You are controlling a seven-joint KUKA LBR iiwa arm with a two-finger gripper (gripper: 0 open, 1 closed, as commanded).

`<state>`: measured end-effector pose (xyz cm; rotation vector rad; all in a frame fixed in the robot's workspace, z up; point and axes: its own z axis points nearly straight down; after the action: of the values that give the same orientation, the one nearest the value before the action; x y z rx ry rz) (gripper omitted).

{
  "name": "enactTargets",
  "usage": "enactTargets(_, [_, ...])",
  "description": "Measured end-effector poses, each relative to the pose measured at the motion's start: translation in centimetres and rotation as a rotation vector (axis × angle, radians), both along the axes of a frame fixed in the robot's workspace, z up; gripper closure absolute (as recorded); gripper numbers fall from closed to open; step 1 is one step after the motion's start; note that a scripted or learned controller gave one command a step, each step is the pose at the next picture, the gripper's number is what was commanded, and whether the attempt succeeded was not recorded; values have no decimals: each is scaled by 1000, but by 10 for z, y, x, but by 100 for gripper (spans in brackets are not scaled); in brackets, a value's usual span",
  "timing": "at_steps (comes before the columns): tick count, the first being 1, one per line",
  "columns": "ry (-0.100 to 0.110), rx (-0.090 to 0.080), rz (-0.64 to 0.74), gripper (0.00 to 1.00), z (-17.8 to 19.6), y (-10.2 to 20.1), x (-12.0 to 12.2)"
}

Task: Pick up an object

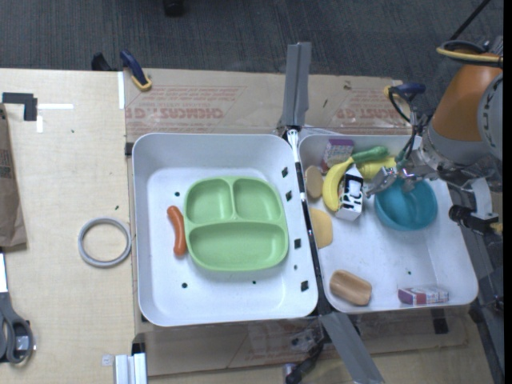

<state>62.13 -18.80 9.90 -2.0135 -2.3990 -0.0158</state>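
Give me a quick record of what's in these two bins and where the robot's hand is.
left bin: green divided plate, orange hot dog beside it
right bin: banana, blue bowl, bread roll, small pink box
hand: over the blue bowl's upper left rim
on the bench: a ring of tape

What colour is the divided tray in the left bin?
Light green, seen plainly in the camera view: the divided tray.

Roll of tape lies on the bench near its left edge. Brown paper bag at that edge. Blue clamp on the cardboard's far-left corner.
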Motion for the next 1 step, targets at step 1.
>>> enactTargets(1, [-4,19,14,100,11,14,5])
